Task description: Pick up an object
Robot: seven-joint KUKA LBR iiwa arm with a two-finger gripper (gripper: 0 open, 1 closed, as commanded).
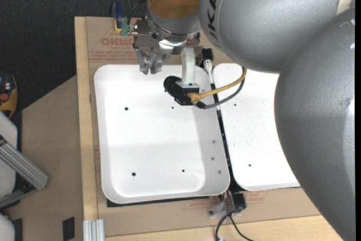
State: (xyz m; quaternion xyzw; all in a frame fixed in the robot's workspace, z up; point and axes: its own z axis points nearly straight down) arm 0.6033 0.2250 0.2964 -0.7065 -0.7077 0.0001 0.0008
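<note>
The grey arm (293, 65) fills the right of the frame; the gripper (149, 65) is poised over the left bin's (146, 178) upper edge, finger state indiscernible, no object identifiable.

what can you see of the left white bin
The shallow white plastic bin on the left is roughly square with rounded corners and a raised rim. Small dark dots mark its floor. It lies flat on the brown cardboard-coloured bench top, its right edge close against the second white bin. The grey metal tool hangs over its far edge.
</note>
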